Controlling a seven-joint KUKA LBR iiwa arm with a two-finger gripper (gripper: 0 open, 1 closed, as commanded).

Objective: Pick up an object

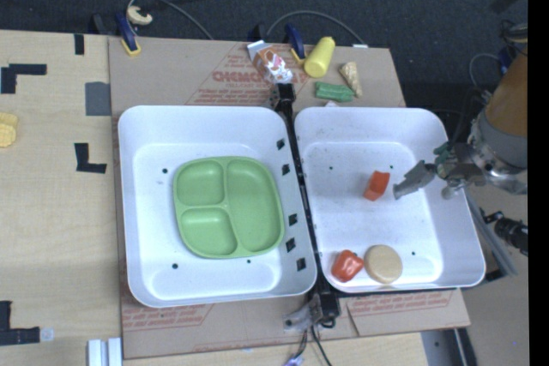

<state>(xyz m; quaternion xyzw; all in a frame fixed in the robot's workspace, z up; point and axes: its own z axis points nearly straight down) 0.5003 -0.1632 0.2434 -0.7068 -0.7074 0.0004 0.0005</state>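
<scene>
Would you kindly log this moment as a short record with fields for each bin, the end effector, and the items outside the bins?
left bin: green divided plate
right bin: small orange block near the middle; red item and tan round item side by side by the near wall
end effector: over the right bin, right of the orange block, holding nothing visible
beyond the bins: yellow item, green item
</scene>
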